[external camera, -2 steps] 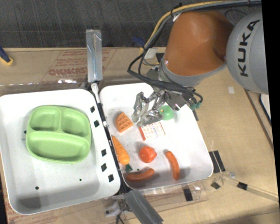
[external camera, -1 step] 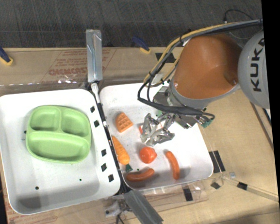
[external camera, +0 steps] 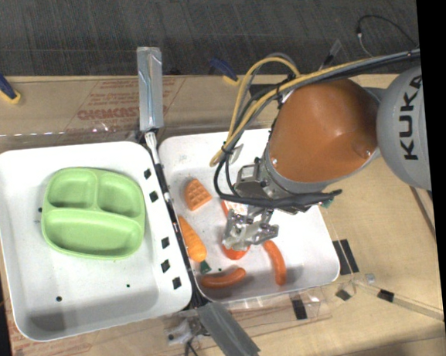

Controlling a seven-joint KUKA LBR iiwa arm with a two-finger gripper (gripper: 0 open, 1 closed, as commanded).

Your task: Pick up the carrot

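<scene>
Lying left of the pincer (external camera: pixel 248 229) — grip state unclear — the carrot (external camera: pixel 193 241) stays apart.

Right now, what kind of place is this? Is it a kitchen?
Probably a robot lab, not a kitchen. The KUKA arm with its gripper reaches over two white bins clamped to a bench, sorting plastic-looking toy food like the carrot.

The two bins (external camera: pixel 20 253) are white. The divided plate (external camera: pixel 94 212) is light green. The carrot (external camera: pixel 194 242) is orange with a green tip, the waffle (external camera: pixel 196 193) beside it orange-brown, the sausage (external camera: pixel 224 277) reddish-orange.
</scene>
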